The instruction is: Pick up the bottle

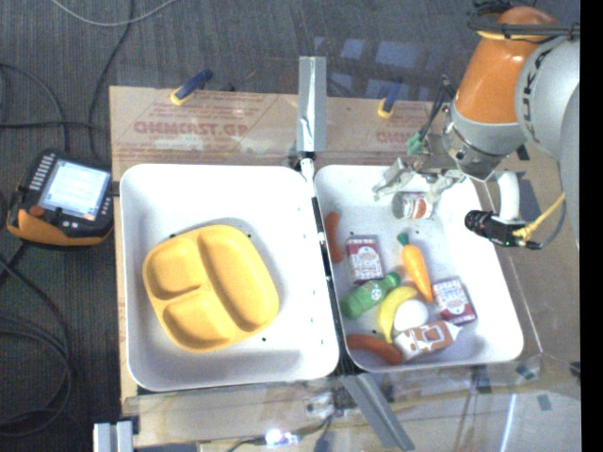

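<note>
hidden: tool (407,179) is blurring into the white bin, can't tell its finger state, nothing seen in it | bottle (368,294): green one is lying mid right bin (509,342) beside the banana (396,308) and carrot (416,269) | room: items are crowding the bin's lower half, a can (415,205) is sitting just below the tool

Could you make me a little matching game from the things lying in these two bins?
Things:
1. divided plate
2. bottle
3. carrot
4. can

Descriptions:
A. green, lying on its side
B. yellow, in the left bin
C. under the gripper
D. orange with a green top

Pairs: 1-B, 2-A, 3-D, 4-C
</note>
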### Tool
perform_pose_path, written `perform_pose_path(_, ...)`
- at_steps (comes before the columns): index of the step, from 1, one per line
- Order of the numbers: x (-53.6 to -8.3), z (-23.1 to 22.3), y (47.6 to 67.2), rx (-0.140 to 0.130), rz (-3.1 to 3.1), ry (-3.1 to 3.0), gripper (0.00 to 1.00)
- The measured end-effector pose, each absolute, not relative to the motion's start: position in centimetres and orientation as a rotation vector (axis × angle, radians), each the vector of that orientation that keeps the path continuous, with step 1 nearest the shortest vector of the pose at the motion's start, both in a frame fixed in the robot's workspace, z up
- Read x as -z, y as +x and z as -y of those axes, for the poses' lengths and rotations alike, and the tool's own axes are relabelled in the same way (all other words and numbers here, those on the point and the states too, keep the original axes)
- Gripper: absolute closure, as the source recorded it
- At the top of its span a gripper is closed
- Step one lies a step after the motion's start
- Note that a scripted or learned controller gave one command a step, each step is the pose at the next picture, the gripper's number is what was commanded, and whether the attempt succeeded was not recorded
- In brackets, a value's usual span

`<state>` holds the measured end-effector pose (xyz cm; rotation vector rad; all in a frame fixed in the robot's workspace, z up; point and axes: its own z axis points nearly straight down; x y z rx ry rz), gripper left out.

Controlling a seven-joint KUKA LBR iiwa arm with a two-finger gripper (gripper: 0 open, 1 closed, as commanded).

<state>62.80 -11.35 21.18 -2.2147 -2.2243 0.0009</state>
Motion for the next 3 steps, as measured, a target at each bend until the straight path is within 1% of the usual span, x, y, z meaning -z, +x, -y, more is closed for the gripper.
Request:
perform_pose_path(1,-10.2,10.4,57.4,0.015,2.199,-2.256,0.00)
perform_pose_path(2,-18.3,7.1,56.9,0.001,2.305,-2.131,0.00)
perform_pose_path(3,-9.0,10.8,54.8,0.009,2.590,-1.792,0.00)
